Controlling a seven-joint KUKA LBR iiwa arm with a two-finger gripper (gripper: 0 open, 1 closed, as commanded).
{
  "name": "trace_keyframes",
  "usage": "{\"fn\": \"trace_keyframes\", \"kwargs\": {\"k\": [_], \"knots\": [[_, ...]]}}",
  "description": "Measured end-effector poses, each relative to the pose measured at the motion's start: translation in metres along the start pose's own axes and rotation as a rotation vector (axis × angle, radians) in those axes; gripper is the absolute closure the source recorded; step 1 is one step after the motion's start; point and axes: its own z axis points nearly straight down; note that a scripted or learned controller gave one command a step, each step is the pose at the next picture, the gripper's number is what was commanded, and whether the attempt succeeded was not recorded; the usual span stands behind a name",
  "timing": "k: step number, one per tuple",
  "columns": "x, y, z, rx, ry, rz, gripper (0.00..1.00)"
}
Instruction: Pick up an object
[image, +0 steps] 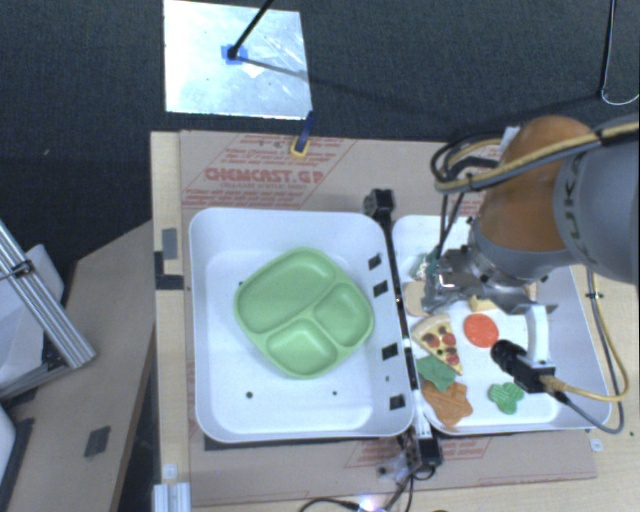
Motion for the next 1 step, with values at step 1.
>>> {"fn": "trace_keyframes", "kwargs": {"k": [1], "knots": [[0.0026,0.0051,0.0001,-0.002,0.001,-0.003,1.0]]}}
